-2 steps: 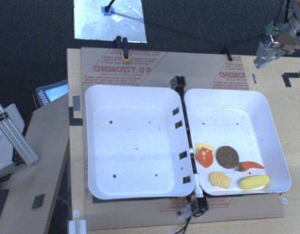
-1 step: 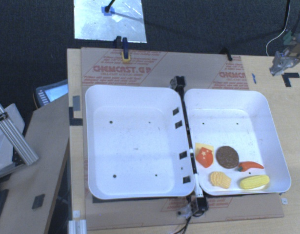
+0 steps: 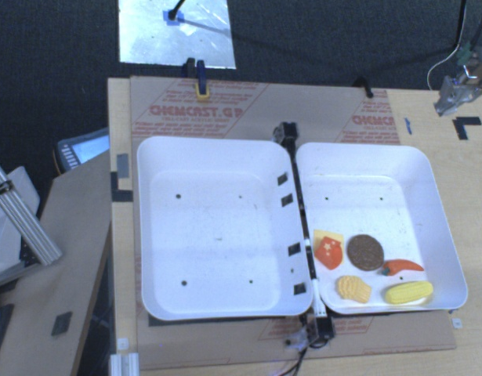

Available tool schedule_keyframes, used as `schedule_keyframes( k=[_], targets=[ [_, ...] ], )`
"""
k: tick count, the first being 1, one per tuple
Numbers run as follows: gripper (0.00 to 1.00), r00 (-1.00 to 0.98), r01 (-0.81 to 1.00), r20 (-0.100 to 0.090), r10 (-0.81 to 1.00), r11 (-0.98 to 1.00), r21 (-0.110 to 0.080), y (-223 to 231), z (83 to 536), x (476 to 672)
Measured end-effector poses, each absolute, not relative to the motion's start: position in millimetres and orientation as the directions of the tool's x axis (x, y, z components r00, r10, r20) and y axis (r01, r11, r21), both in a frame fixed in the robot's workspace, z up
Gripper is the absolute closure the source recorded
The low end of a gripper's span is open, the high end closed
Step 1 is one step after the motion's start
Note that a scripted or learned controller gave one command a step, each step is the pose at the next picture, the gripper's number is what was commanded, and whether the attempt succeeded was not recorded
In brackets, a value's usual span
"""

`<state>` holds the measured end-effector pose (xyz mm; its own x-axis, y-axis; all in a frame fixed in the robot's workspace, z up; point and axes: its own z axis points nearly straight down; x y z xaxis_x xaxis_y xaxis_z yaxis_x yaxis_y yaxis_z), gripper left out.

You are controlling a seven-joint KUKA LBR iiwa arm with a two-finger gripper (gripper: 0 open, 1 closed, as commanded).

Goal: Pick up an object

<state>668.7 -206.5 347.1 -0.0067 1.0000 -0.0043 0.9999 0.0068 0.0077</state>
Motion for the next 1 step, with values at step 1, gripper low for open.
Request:
schedule_keyframes(
  k=[1],
  targets=[
    [1.00, -0.004, 1.000, -0.002, 1.000, 0.004, 0.003, -206.1, 347.0, 665.1]
  ],
)
